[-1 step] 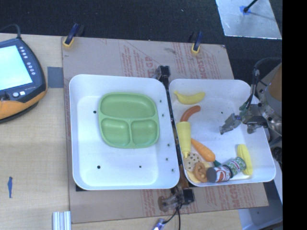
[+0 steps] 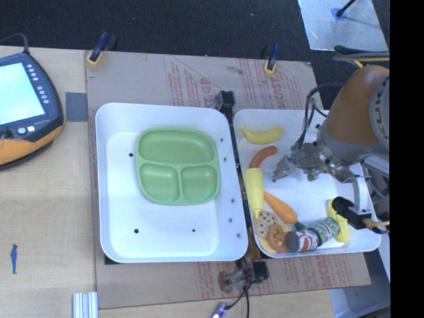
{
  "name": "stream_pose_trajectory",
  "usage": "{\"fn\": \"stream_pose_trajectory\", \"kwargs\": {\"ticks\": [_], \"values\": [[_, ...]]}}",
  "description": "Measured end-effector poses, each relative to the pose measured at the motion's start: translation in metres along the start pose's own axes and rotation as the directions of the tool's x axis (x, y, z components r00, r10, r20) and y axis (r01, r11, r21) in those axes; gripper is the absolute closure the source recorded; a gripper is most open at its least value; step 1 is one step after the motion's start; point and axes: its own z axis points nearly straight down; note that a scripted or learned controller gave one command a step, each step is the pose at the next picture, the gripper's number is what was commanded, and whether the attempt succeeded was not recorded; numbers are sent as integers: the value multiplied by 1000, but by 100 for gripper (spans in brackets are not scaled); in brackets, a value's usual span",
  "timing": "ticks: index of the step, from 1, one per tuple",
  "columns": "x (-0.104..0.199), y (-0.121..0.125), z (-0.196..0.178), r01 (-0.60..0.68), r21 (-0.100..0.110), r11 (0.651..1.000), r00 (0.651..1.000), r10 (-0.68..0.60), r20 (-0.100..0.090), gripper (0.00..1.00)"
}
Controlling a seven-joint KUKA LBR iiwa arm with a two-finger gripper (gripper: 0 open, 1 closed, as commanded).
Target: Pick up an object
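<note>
Red and curved, a toy sausage point(image 2: 262, 156) lies in the right bin point(image 2: 301, 116), its long axis slanting up to the right, just left of the gripper point(image 2: 286, 169). The jaws are seen slightly parted, with nothing held between them. A banana point(image 2: 261, 134) lies above, a carrot point(image 2: 281, 208) below.

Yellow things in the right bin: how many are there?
3: a banana at the far end, a corn cob along the left wall, and a yellow piece near the bottle. Others may be hidden.
</note>
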Motion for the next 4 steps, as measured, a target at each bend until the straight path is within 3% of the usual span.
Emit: {"fn": "stream_pose_trajectory", "kwargs": {"ticks": [1,2,3,4], "values": [[13,63,33,0,-2,1000,1000,0,1,0],[-84,100,32,-4,-4,1000,1000,4,0,0],[-45,100,-157,-2,-5,1000,1000,2,0,0],[2,49,-16,-2,1,1000,1000,2,-1,0]]}}
